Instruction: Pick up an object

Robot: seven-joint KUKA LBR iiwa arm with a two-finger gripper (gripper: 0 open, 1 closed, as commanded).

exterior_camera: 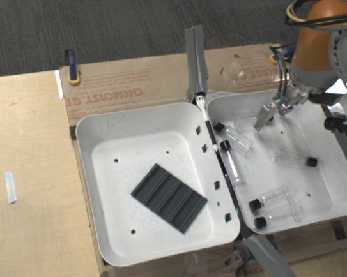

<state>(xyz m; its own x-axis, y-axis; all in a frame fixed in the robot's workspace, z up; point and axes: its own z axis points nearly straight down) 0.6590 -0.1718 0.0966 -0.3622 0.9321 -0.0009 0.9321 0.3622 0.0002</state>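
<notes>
Gripper (265, 117) over right bin (345, 206) far edge, finger spread cannot tell. Clear plastic vials (275, 206), black caps, near front edge. Ribbed dark rectangular slab (169, 198) mid left bin (95, 178).

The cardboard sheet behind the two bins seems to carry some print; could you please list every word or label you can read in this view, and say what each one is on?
"CHEMCMZT GE": faint red print on the cardboard sheet, upside down to the camera; letters uncertain.
A second faint red mark on the cardboard above the right bin: too blurred to read.
The dark ribbed block and the clear tubes: no readable text.
</notes>
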